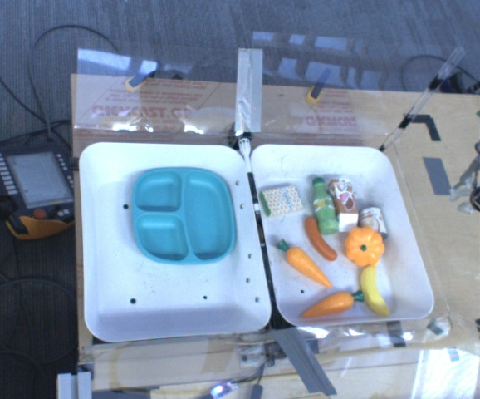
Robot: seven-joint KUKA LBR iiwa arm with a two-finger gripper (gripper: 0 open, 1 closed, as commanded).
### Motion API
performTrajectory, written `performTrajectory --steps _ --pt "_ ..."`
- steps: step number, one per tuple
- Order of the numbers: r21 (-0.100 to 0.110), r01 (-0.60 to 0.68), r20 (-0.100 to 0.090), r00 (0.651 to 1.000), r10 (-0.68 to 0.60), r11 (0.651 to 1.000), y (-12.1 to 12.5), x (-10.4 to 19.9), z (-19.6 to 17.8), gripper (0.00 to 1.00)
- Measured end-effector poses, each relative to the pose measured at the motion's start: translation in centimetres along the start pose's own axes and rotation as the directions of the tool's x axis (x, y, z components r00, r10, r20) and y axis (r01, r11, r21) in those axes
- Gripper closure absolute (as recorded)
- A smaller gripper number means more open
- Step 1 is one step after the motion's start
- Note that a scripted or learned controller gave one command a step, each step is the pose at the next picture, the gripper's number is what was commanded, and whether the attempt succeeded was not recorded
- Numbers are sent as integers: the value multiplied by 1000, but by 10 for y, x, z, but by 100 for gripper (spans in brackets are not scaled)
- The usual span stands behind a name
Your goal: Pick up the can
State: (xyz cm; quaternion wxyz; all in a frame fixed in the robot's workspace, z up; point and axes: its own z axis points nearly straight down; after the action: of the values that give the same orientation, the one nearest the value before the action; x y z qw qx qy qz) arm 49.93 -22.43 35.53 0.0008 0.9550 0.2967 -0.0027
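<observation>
The can [373, 220] is small, with a silver top and a red-and-white label. It stands in the right bin [306, 163], near that bin's right wall. It touches the orange pumpkin [364, 247] in front of it, and a small brown-and-white carton [343, 199] is close on its left. The can's top and right side are uncovered.
The right bin also holds a green bottle [324, 207], a patterned white packet [280, 199], three carrot-like pieces [306, 263] [329, 304] [320, 238] and a banana [374, 291]. A blue divided plate [182, 214] lies in the left bin [107, 293]. A grey metal piece [471, 181] sits at the right edge.
</observation>
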Motion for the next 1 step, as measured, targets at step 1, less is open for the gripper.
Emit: performTrajectory --steps 1 --pt "2 1 7 1000 -1 1000 0 1 -8 100"
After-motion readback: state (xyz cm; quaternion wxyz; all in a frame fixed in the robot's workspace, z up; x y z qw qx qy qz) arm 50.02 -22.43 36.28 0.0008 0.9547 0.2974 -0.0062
